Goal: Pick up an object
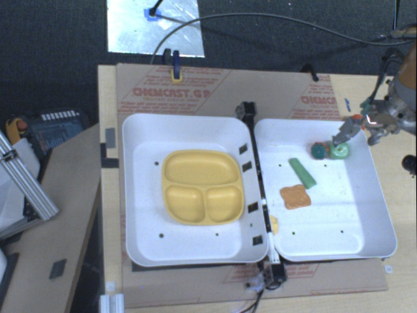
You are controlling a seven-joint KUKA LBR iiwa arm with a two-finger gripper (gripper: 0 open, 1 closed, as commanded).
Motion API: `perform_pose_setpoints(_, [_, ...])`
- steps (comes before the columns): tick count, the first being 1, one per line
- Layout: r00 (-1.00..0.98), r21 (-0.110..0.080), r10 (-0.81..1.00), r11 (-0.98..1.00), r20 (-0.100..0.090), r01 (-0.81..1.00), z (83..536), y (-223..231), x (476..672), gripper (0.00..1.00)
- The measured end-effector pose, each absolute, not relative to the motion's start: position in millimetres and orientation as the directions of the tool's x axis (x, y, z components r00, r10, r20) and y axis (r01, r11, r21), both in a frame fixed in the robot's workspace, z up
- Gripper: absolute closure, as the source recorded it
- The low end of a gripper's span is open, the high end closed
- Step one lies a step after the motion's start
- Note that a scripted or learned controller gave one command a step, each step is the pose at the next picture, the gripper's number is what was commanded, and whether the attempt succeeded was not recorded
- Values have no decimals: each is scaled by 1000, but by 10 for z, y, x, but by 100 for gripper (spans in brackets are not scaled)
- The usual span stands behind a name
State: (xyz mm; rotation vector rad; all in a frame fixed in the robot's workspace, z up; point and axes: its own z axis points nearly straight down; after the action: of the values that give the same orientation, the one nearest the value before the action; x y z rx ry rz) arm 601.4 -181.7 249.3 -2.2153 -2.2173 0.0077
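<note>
Hovering at the frame's right edge, the tool sits just above a green ring and teal ball. Whether it is apart or together I cannot tell. Touching neighbours could spoil a grasp.

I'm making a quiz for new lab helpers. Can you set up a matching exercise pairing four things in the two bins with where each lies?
Things:
1. yellow divided plastic plate
2. green flat bar
3. orange toast-shaped piece
4. teal and green small round toy

Places:
A. right bin, far side, by the gripper
B. left bin, middle
C. right bin, just nearer the camera than the bar
D. right bin, middle, lying slanted

Pairs: 1-B, 2-D, 3-C, 4-A
</note>
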Motion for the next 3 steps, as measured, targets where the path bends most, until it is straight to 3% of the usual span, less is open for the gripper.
perform_pose_setpoints(1, [-4, 2, 1000, 4, -1, 1000, 2554, -1813, 6036, 0])
perform_pose_setpoints(3, [-1, -3, 1000, 1, 1, 1000, 1339, -1807, 6033, 0])
